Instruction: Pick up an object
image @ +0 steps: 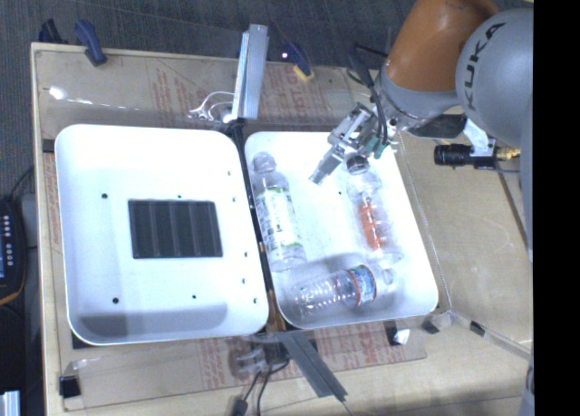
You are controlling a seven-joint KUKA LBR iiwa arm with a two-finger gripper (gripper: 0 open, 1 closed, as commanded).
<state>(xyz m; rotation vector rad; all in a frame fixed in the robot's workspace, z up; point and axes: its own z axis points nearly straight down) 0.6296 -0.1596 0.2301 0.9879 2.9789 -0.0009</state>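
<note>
Two white bins sit side by side on the surface (471,242). The right bin (426,269) contains three clear bottles: one along its left wall (275,215), one across the near end (340,287), and one with an orange label (373,219) at right. The end effector (349,153) hangs over the far end, just above the orange-label bottle's cap, gripping nothing; whether it is open cannot be determined. The left bin (82,224) contains a dark grid (175,228).
</note>
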